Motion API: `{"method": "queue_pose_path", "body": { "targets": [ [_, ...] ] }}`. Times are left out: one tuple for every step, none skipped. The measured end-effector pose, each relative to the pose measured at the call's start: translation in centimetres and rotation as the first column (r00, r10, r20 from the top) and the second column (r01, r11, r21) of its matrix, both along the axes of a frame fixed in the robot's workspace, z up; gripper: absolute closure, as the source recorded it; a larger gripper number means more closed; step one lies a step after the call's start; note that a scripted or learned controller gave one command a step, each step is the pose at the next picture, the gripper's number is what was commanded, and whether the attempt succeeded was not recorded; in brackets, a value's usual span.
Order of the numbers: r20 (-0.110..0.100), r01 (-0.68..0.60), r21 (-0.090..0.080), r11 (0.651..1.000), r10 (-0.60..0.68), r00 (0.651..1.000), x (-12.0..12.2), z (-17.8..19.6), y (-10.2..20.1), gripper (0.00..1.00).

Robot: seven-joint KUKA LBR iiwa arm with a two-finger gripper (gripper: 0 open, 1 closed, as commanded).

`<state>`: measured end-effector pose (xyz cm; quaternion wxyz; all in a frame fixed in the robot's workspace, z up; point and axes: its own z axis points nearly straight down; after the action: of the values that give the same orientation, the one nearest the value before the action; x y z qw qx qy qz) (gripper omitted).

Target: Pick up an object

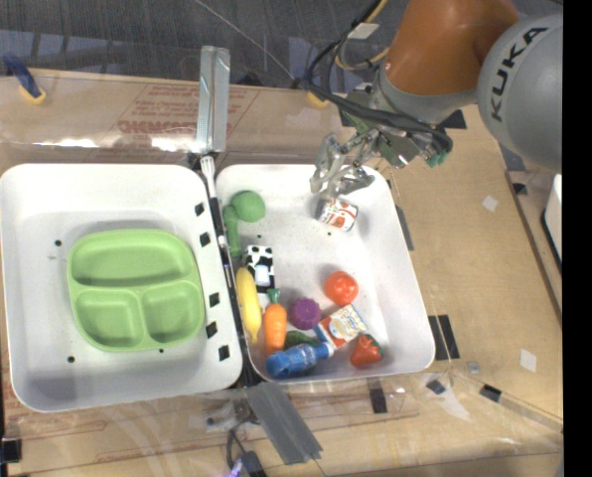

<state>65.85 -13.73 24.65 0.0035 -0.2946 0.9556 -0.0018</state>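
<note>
Camera view looked down at a slant on a tan bench [475, 266] covered partly with clear plastic sheet, and behind it was a dark grey carpet floor [97, 8]. On the far left a small blue and yellow clip [25, 79] sat at the corner of the sheet. The left bin [28, 366] was white and shallow, and in it lay a green tray [135, 288] with three compartments. Red printed writing [162, 107] was on the sheet behind this bin, but it was too faint to read. A metal bar [214, 102] stood between the two bins at the back.

The right bin [400, 286] held many toys near its left and front walls: a green round vegetable [244, 208], a black and white block [260, 262], a yellow banana [247, 302], an orange carrot [274, 326], a purple ball [305, 313], a blue bottle [296, 360], an orange-red tomato [341, 287], a small printed carton [344, 323] and a red pepper [366, 350]. The carton's label was too small to read.

The gripper [338, 189] was over the back part of the right bin, and its fingers were closed on a small red and white pack [340, 215], which hung tilted just under them. How firmly it was held was hard to make out. On the grey arm [534, 78] the letters KUKA could be read, beside the orange band [440, 33]. The arm was cut off at the right.
</note>
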Motion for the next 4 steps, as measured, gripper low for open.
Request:
{"method": "queue_pose_path", "body": {
  "targets": [
    [-0.003,-0.229,0.0,0.973,0.229,0.973,-0.1,-3.3,-7.3,1.0],
    [-0.007,-0.647,0.005,0.762,0.647,0.762,-0.1,-7.5,-7.0,1.0],
    [-0.005,-0.962,0.0,0.275,0.961,0.275,-0.1,-8.4,-7.0,1.0],
    [-0.005,-0.998,-0.001,-0.068,0.998,-0.068,-0.1,-6.7,-3.8,1.0]
  ]
}}
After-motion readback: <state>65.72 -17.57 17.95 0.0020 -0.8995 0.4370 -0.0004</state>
